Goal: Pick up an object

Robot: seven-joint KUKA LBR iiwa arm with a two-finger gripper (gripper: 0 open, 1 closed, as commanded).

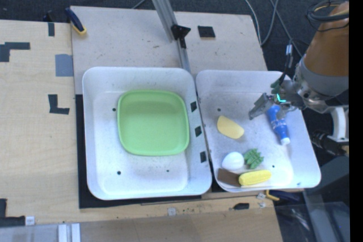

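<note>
Five small items share the right-hand shallow white bin [295, 175], where the two-finger gripper [271, 105], jaws spread and unladen, stands at its two o'clock beside the blue plastic bottle [278, 124], seemingly to grasp it.

Bench [125, 42]: two white bins [96, 122] side by side.

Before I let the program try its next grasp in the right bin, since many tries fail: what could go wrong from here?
1. The blue bottle lies tilted right by the gripper, near the right bin wall; a closing finger might nudge or roll it rather than grip it.
2. The white egg, green toy and corn cob sit clustered at the near edge, so a grasp there could catch two things or push one aside.
</note>
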